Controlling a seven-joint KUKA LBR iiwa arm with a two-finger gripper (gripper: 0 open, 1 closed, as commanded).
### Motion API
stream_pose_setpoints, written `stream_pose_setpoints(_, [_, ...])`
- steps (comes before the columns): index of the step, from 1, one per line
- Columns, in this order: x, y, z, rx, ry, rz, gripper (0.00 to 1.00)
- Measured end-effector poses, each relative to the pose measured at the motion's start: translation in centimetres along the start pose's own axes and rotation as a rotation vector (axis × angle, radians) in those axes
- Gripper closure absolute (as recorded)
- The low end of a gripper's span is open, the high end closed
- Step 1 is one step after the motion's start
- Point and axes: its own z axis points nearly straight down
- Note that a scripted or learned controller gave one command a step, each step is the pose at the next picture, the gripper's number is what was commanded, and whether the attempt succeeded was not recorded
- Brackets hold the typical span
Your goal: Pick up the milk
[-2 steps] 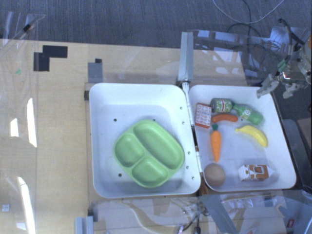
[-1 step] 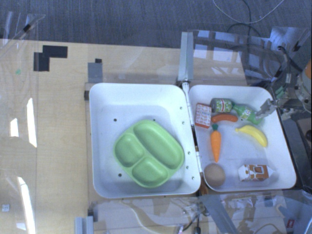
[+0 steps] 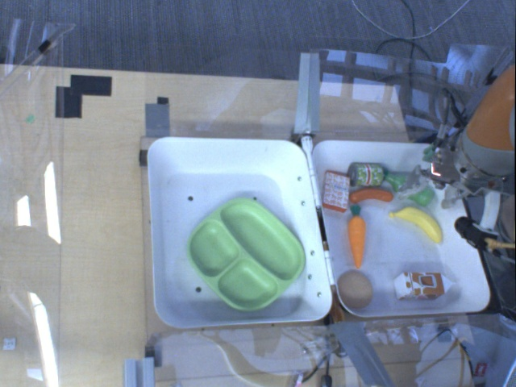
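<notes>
Boxy milk carton (image 3: 420, 285) lies in smooth rt bin (image 3: 463, 263).

Arm (image 3: 493, 127) cut by frame edge, green item (image 3: 422, 195) half-hidden behind tool (image 3: 439, 184)

Pale bench (image 3: 81, 240), 2 white bins (image 3: 181, 172)

There were two white bins on the surface: the left bin (image 3: 173, 216) and the right bin (image 3: 466, 258). The left one held a single thing, one green plate (image 3: 247, 253) with three compartments. The right one held eight things, one of each kind: one milk carton (image 3: 420, 285), one carrot (image 3: 357, 237), one banana (image 3: 419, 222), one sausage (image 3: 371, 195), one green can (image 3: 367, 173), one red and white packet (image 3: 335, 190), one brown round thing (image 3: 355, 289), and one small green item (image 3: 422, 197) too blurred to name.
</notes>
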Motion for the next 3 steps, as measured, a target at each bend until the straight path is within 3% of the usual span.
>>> stream_pose_setpoints(1, [0.0, -4.0, -4.3, -0.002, -0.001, -0.1, 0.0])
stream_pose_setpoints(2, [-1.0, -11.4, -2.2, -0.001, 0.0, -0.219, 0.0])
stream_pose_setpoints(3, [-0.9, -11.5, 1.4, -0.001, 0.0, -0.369, 0.0])
